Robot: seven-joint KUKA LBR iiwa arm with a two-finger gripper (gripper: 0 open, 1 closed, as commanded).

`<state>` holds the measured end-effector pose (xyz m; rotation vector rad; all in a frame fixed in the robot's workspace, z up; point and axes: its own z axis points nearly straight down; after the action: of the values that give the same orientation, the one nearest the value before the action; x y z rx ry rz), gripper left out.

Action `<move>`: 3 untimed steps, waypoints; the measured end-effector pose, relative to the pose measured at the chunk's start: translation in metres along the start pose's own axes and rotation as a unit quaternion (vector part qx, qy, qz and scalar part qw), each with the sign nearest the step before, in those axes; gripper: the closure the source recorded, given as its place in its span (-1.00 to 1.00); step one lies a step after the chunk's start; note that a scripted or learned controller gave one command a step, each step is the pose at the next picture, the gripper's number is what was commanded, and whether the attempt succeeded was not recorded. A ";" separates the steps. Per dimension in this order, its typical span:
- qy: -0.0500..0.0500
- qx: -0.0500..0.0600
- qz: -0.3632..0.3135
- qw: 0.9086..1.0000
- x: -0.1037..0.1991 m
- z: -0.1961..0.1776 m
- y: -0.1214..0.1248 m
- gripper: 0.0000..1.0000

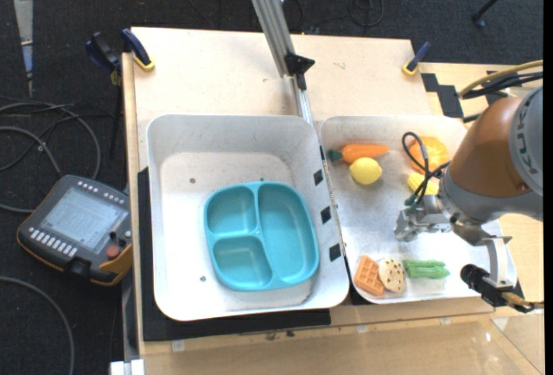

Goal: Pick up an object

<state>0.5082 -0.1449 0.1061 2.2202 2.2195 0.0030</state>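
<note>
My gripper (413, 225) hangs low over the floor of the right bin (371, 213), near its middle right. Nothing shows between its fingers. A yellow lemon (365, 171) lies up and to the left of it, touching an orange carrot (365, 151). A yellow banana-like piece (429, 166) sits just above the gripper, partly hidden by the arm and a black cable loop. Below the gripper lie a green bean pod (427, 269), a speckled cookie (391, 275) and an orange waffle (369, 276) at the bin's front edge.
The left bin (173, 192) holds a teal three-compartment plate (258, 235). A slanted metal pole (270, 6) runs from the back down to the divider between the bins. My orange wrist band (484, 157) covers the right bin's right side.
</note>
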 end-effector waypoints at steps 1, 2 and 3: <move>-0.001 -0.001 -0.002 1.000 0.006 -0.060 -0.001 1.00; -0.001 -0.002 -0.002 1.000 0.005 -0.123 -0.003 1.00; -0.001 -0.001 -0.002 1.000 0.005 -0.170 -0.002 1.00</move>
<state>0.5059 -0.1401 0.2757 2.2130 2.2221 0.0040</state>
